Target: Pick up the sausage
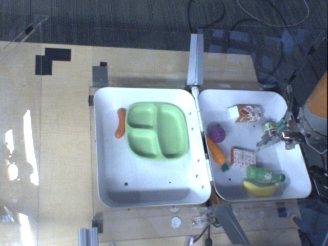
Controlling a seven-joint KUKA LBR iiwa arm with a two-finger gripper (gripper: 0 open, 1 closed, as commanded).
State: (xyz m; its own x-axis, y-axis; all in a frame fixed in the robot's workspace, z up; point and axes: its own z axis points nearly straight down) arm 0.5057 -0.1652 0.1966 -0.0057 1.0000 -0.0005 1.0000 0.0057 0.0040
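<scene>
Hand point(270, 134) hovers far from smooth orange sausage point(120, 123).

The sausage point(120, 123) lies in a narrow lane, the left bin point(102, 152) wall on one side and the green tray point(157, 129) just beside it on the other. Above it I have open room. The bin floor in front of the tray is bare.
</scene>
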